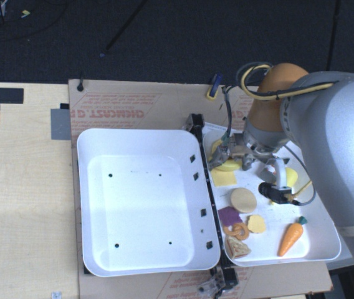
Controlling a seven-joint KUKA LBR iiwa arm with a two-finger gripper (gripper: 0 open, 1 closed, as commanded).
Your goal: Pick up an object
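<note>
My gripper [235, 156] hangs low over the upper left part of the right bin [326, 251], below the orange wrist band [277, 83]. Right under it lies a yellow curved piece [229, 166], touching a flat yellow square [222, 178]. Further down the bin are a tan round disc [243, 200], a purple piece [229, 216], a pretzel [240, 232], a small yellow chunk [257, 224], a bread wedge [238, 248] and an orange carrot [290, 238]. A yellow round fruit [291, 177] shows beside the arm.
The left bin [90, 254] sits against the right one, with a black divider rail [205, 185] between them. The grey arm body [333, 148] covers the right bin's far side. A blue and yellow clip [213, 88] lies on the cardboard behind.
</note>
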